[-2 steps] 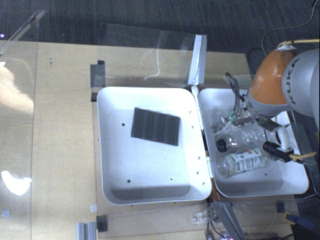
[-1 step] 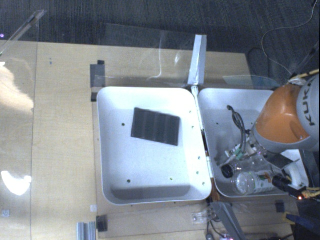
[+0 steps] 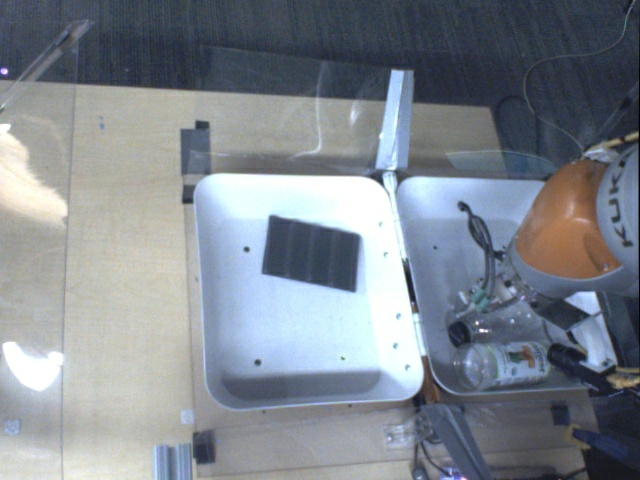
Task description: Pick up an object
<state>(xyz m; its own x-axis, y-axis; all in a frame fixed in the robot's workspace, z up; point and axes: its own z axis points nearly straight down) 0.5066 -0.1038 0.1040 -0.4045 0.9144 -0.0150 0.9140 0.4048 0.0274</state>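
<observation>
A clear plastic bottle (image 3: pixel 505 363) with a green and red label lies on its side along the near wall of the right bin (image 3: pixel 430 223). My gripper (image 3: pixel 485 303) reaches down into that bin from the right, just above and to the left of the bottle, under the orange band of the arm (image 3: pixel 565 233). The wrist hardware crowds the spot, and nothing can be made out between the fingers. A flat black ribbed rectangle (image 3: pixel 311 253) lies in the left bin (image 3: pixel 225 358), well away from the gripper.
The two bins touch along a shared wall (image 3: pixel 402 268). A clear plastic sheet and a metal strip (image 3: pixel 396 118) stand behind the bins. Wooden bench (image 3: pixel 110 298) stretches to the left.
</observation>
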